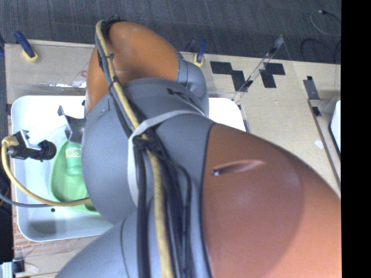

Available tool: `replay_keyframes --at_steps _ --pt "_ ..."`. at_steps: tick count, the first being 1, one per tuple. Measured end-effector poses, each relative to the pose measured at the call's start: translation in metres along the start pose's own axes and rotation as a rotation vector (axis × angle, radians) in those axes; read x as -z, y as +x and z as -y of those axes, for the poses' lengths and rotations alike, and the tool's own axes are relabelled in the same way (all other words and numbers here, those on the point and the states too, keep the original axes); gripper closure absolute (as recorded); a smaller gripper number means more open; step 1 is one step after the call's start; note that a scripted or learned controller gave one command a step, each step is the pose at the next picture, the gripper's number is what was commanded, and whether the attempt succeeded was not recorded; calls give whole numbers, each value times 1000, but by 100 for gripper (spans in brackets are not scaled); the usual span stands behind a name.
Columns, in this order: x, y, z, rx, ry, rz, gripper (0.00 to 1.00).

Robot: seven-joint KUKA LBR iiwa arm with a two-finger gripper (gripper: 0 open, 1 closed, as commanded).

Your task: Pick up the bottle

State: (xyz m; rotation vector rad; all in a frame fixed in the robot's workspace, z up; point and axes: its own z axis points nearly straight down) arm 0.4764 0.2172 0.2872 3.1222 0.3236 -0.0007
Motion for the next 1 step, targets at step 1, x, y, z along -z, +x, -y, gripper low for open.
replay_keyframes --at_steps 1 --pt "-28 -1 2 5 2 6 100"
